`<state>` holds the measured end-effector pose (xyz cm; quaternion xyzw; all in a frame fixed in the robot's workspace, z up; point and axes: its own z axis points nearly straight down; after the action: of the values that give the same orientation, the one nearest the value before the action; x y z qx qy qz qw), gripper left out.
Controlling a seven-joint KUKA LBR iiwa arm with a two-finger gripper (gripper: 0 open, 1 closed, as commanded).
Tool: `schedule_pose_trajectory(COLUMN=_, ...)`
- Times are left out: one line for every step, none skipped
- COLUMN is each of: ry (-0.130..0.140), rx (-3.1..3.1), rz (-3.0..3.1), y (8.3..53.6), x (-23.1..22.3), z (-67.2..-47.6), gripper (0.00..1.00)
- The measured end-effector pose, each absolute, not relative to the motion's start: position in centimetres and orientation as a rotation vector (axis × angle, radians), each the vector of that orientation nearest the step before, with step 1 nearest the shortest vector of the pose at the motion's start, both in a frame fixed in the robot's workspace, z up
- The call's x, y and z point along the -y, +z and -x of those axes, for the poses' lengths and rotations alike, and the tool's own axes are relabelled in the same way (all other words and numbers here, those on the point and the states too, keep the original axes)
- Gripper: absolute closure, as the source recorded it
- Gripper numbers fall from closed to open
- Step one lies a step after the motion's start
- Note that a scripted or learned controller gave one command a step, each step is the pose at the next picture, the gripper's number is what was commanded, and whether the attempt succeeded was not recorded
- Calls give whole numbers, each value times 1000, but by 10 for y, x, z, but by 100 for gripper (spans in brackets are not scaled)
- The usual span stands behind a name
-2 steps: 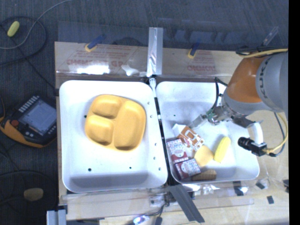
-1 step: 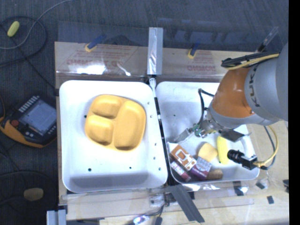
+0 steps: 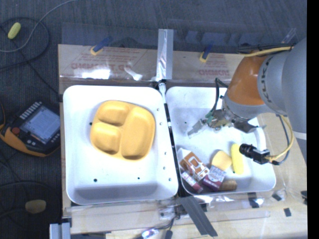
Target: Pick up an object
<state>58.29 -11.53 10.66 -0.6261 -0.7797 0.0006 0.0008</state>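
Table ran across my view, brown board, two blue-and-yellow clamps on its far edge, carrying both white bins side by side.

Arm came in from the table's right edge, grey with the orange band, hanging over the far part of the right bin.

Left bin: I logged one big yellow divided tray, upside down by the look of it, sitting at the bin's centre, slightly toward the far side.

Gripper pointed toward the divider between the bins, low over the right bin's middle. Its tip looked narrow and grey; I could not tell whether it was spread or pressed together, and I saw nothing in it.

Right bin contents, all bunched along the near edge, apart from the gripper:
- brown and white box, near-left corner, tilted
- pale yellow block, just right of the box
- yellow banana-shaped piece, upright, beside the block toward the right wall
- small purple packet, touching the box's near side
- brown cork-like piece, at the near wall

Black cylinder on a yellow cable hung over the bin's right side, just beside the banana-shaped piece.

Off the table, on the floor at left: an orange-edged handheld pendant.
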Motion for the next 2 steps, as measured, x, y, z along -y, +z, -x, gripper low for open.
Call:
schedule_pose_trajectory(ry=-5, rx=2315, rz=2134, y=89, x=121, z=-627, gripper=0)
schedule_pose_trajectory(ry=5, rx=2249, rz=2192, y=120, x=145, z=-536, gripper=0)
